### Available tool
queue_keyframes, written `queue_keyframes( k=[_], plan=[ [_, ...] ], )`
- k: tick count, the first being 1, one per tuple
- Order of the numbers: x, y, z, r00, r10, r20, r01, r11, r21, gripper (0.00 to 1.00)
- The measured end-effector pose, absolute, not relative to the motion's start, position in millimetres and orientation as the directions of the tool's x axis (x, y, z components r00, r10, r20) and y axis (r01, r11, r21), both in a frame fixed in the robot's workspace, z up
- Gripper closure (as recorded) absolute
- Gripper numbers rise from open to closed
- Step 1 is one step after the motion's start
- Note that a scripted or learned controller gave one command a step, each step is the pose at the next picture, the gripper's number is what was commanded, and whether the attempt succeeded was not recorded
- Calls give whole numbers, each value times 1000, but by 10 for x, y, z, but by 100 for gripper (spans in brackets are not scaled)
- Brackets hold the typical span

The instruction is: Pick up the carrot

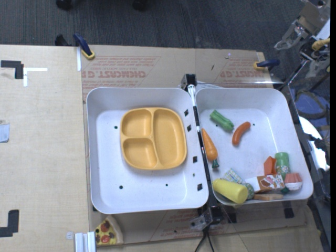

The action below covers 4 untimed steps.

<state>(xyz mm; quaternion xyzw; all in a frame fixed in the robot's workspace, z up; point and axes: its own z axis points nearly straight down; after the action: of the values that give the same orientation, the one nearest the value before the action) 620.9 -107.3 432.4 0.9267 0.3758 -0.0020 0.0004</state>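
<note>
In the right bin (278,106) — carrot (209,145), leafy end indistinct

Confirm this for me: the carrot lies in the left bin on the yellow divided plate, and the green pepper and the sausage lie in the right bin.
Not quite. The carrot lies in the right bin, against its left wall, not on the yellow divided plate, which sits alone in the left bin. The rest stands: the green pepper and the sausage lie in the right bin. The camera view shows this.
</note>
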Motion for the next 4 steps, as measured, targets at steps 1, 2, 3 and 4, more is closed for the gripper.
queue_keyframes(
  k=[1,2,3,4],
  plan=[
    [6435,-1257,4374,863,505,-4,505,-863,-1,0],
    [6512,-901,4608,953,302,-3,302,-953,0,0],
    [6480,-821,5026,980,199,-2,199,-980,1,0],
    [6549,-604,5050,976,217,-2,217,-976,0,0]
  ],
)
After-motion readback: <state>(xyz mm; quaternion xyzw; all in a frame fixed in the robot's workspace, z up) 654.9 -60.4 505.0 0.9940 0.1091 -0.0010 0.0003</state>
